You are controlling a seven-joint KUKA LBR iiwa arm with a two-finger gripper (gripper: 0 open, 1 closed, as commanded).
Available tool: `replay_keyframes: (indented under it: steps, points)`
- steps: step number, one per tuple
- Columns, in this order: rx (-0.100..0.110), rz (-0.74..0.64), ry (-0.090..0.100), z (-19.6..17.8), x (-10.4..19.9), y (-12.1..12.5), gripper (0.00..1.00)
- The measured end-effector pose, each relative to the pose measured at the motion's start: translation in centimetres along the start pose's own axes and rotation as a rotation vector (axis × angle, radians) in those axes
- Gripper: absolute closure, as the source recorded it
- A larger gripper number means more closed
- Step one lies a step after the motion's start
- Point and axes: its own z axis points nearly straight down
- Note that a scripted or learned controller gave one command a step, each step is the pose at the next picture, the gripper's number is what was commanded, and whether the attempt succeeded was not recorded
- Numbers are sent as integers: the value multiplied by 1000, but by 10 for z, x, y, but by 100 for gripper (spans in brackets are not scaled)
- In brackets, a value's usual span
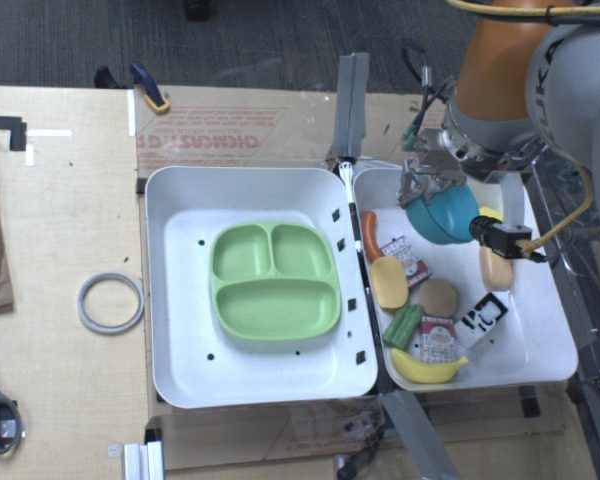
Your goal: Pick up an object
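Camera view: pale wooden bench (pixel 60 218), apparently dark carpet (pixel 230 18) beyond.

Upper right of the frame, we see the blue bowl (pixel 442 214), round and glossy teal, tilted with its outer curve facing us, at the back of the right bin (pixel 540 358). Below it the other pieces crowd together toward the lower right: an orange carrot (pixel 369 232) along the left wall, a yellow banana (pixel 426 368) at the front edge, a green pepper (pixel 403 326) just above it, touching.
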Motion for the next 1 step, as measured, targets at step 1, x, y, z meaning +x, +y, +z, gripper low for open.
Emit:
replay_keyframes:
  steps: [1]
  points:
    - [-1, -117, -1, 18, -7, 32, 100]
